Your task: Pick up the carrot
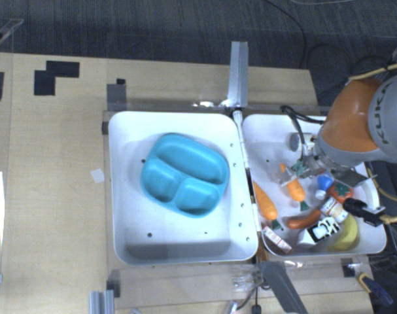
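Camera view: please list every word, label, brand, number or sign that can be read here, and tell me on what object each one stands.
"KU": large dark letters on the grey arm, cut off by the picture's edge.
Black-and-white label on a small item in the right bin: too blurred to read.
Label on the small bottle beside it: too small to read.
The blue tray, carrot and left bin carry no text.

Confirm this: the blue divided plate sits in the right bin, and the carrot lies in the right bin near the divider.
Not quite. The camera view shows the blue divided plate in the left bin, not the right. The rest holds: the carrot lies in the right bin near the divider.
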Robot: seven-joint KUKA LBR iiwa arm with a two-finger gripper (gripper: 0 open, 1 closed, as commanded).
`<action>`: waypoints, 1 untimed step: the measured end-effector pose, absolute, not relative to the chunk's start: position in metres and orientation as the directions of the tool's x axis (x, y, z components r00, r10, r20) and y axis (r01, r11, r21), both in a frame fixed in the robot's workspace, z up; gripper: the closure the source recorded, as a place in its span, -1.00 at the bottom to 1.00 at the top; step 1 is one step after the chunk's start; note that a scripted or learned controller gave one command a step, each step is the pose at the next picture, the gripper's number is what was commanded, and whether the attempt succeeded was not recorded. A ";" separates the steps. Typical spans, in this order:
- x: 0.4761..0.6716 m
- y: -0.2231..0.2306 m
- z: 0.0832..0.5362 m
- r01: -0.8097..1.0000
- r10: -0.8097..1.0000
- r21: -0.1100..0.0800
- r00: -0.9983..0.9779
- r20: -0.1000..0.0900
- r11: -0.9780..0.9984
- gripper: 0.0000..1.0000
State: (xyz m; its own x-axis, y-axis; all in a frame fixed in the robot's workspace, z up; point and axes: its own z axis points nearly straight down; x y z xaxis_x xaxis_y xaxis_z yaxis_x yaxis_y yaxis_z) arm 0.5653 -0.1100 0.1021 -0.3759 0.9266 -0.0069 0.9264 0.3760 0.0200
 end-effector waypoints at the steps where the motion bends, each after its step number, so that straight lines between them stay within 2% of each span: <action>1: 0.565 -0.102 0.090 0.876 0.876 0.009 -0.482 -0.007 0.482 1.00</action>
